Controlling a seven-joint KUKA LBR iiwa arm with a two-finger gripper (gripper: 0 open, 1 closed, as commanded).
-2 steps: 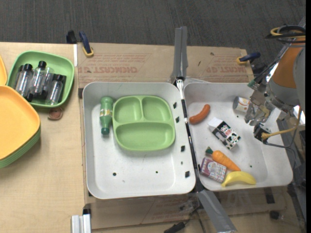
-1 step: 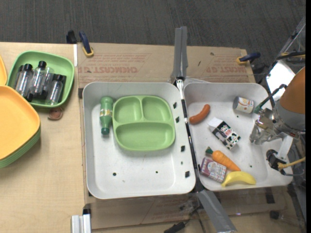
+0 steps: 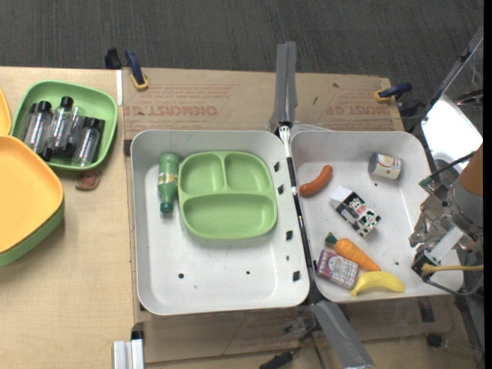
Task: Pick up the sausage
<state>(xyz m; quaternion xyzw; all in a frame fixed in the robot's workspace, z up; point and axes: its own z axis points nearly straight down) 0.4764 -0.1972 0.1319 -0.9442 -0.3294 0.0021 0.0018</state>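
- Looking at my pincer [image 3: 444, 241], I see it at the right edge of the right bin [image 3: 407, 141], and I cannot tell if it is wide or narrow.
- The sausage [image 3: 315, 181] lies in the top left part of that bin, close to the wall between the two bins. It is well apart from my pincer.
- To get there I must cross over the small black and white box [image 3: 356, 211]. I could bump it and push it into the sausage.
- The sausage is round and lies at a slant. If I come down wrong, it may roll or slip out.
- The wall is near, so I might hit it.
- The carrot [image 3: 355, 253] and banana [image 3: 378, 284] lie lower down, out of my way.
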